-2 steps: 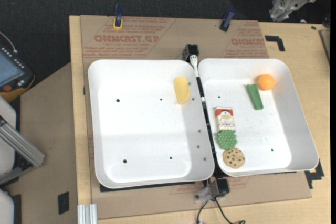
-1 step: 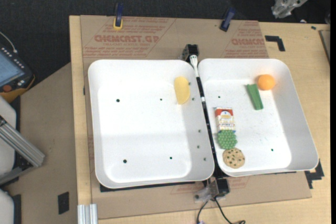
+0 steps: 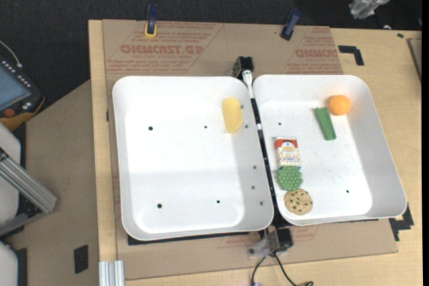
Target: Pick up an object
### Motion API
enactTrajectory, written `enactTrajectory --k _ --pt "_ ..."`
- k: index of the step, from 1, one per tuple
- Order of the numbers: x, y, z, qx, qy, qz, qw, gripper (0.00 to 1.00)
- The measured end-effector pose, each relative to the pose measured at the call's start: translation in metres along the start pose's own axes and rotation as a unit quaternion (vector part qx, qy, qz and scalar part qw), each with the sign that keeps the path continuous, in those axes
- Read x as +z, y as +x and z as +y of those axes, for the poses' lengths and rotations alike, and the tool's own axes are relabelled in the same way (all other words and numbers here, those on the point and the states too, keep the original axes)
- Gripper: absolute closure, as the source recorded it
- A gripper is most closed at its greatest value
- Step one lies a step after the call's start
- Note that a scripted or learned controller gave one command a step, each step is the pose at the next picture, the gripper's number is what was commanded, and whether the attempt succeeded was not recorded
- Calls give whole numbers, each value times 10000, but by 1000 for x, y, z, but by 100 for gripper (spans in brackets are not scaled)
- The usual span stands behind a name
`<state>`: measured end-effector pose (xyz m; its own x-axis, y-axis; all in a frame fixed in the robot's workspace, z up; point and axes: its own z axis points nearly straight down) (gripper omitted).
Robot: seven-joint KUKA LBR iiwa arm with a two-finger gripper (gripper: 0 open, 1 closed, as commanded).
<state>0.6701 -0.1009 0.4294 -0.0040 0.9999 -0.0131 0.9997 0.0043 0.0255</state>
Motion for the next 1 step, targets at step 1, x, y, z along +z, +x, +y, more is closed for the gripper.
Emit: enactTrajectory --k 1 --pt "-11 0 1 -4 -25 -12 10000 100"
